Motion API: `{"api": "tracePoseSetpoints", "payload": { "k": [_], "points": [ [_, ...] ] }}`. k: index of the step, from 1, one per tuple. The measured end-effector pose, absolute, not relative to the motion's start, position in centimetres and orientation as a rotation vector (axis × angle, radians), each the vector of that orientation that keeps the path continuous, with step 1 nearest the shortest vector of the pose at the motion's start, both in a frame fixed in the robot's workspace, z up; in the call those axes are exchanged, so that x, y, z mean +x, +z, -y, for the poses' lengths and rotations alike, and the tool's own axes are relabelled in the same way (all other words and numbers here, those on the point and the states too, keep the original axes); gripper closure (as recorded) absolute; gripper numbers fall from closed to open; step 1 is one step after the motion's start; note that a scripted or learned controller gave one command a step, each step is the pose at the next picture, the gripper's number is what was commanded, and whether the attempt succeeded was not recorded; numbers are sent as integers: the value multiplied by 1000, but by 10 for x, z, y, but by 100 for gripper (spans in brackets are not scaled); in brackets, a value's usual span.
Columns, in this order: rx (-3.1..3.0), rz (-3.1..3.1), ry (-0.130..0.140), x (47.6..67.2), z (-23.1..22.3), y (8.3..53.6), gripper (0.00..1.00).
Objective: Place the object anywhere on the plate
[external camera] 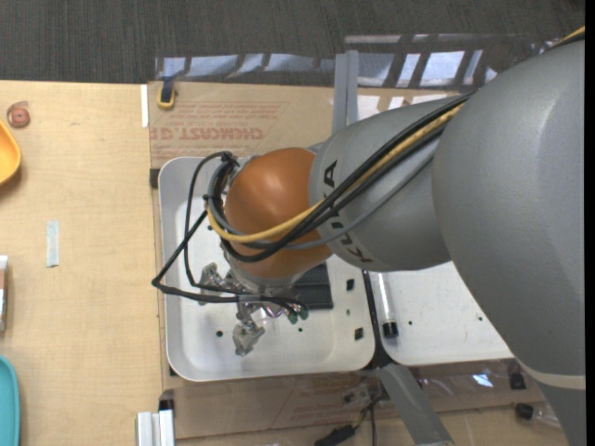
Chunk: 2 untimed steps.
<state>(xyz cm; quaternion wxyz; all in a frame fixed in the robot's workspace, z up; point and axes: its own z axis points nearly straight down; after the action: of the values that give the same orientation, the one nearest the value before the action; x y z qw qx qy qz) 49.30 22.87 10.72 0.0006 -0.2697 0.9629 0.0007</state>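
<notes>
Fingers point(244, 340) point down close over the white floor of the left bin point(191, 342); whether they are open, closed or gripping anything cannot be told. The grey arm point(418, 184), orange-banded, covers much of that bin. The right bin point(446, 314) lies just beside it. Both sit on printed cardboard point(232, 124), a pale wooden table point(93, 203) to the left, dark carpet point(186, 26) beyond.

Arm point(446, 184) hides left bin point(177, 342)'s 12 o'clock half and much of right bin point(446, 319). On table point(84, 295), yellow thing point(6, 156) and teal thing point(6, 402) cut off by frame's 9 o'clock edge; identities unclear.
</notes>
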Motion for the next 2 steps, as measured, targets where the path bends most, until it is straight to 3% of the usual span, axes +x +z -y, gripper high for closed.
{"api": "tracePoseSetpoints", "payload": {
  "k": [1,2],
  "points": [
    [-837,-3026,5,494,-227,116,100],
    [-907,-3006,1,570,-228,186,100]
  ]
}}
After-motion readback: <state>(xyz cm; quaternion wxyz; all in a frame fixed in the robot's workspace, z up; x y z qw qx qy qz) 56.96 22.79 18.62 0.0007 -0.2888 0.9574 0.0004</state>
